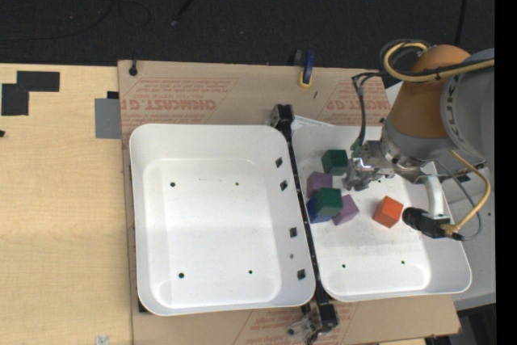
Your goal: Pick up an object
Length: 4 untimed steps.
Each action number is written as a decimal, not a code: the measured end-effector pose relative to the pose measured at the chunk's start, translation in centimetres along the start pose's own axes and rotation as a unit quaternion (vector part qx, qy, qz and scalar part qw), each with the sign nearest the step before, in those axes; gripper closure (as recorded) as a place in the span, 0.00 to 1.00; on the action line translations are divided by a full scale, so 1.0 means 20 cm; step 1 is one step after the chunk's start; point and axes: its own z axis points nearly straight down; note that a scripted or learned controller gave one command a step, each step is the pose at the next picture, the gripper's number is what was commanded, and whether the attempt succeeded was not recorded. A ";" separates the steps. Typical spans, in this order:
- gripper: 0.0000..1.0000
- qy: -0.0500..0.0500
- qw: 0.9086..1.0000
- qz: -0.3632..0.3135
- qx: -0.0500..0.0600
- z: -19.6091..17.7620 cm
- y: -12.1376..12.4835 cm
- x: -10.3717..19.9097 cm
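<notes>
Grey metal tool (361, 171) hovers in your right-hand white bin (388, 275), fingers' spread impossible to tell, just beside the dark green foam cube (334, 161). You're at the approach stage, by the look; next comes a centred descent before closing.

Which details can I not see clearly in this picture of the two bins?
- Hand: small and dark in the camera view; open or shut cannot be told.
- Blue block: partly covered by the green block on it.
- Right bin: its far right part is hidden under the arm.
- Purple blocks: number unclear, overlapped.
</notes>
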 end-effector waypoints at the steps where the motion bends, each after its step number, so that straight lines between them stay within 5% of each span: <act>1: 1.00 -0.003 1.000 0.002 -0.006 -0.42 0.03 -0.45; 2: 1.00 -0.001 1.000 -0.003 -0.004 -0.50 0.19 -0.48; 4: 1.00 -0.001 1.000 -0.002 -0.004 -0.80 0.24 -0.49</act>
